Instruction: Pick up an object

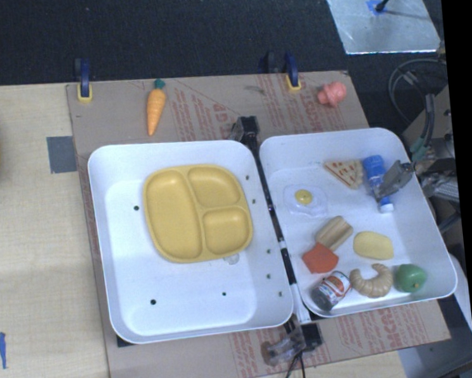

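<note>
**Inventory: right bin, gripper at the blue bottle**

Item 1, lower right of the frame, nearest the camera: a small can (332,289) on its side, a tan croissant-shaped toy (373,281) and a green apple-like ball (409,277), lined up along the bottom wall of the right bin (436,231). The can and the croissant look to be touching.

Item 2, just above those: a red-orange wedge (320,259), a tan bread-roll piece (333,232) just beside it, and a yellow lemon-like lump (373,245).

Item 3, middle right: a fried egg toy (303,197), well apart from the rest.

Item 4, upper right of that bin: a pizza slice (344,172) and a blue bottle (375,180) with a white cap end, just beside each other. My gripper (397,176) sits at the bottle's right side, low over the bin wall. I cannot tell how it is set; it is dark and small here.

Item 5, left of centre: the left bin (132,319) holding 1 yellow divided plate (197,211).

Item 6, top of the frame, on the board beyond both bins: a carrot (155,107) and a pink lump (333,92).

Handling note: I judge the bottle to be my target. To do it well I would centre across its narrow body, stay clear of the pizza slice, and lift straight up before swinging away, since the bin wall is close.
</note>
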You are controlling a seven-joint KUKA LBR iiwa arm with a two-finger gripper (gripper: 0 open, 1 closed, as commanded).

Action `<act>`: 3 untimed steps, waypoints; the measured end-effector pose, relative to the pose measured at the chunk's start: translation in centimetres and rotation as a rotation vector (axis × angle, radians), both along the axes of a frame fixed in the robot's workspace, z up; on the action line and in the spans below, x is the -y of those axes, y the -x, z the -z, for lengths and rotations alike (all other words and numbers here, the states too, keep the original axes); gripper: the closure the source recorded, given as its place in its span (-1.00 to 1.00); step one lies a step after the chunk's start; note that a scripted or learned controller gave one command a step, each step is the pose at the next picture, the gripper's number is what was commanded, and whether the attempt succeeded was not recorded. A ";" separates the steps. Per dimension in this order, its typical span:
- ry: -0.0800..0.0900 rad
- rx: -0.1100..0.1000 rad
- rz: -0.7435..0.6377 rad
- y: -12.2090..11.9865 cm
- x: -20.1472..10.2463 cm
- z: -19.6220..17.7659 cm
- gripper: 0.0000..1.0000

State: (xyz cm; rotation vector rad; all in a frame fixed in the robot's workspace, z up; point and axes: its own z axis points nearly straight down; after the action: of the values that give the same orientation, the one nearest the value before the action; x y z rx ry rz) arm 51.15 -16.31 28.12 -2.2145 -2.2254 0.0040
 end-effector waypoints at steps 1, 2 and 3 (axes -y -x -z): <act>-0.005 -0.009 -0.009 -1.2 -7.9 9.5 -1.00; -0.002 -0.007 0.001 0.4 -6.1 18.7 -1.00; -0.002 -0.006 0.002 3.8 -6.9 19.1 -1.00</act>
State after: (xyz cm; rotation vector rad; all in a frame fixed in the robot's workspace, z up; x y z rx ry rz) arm 47.35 -9.42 9.06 -2.2121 -2.2195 0.0078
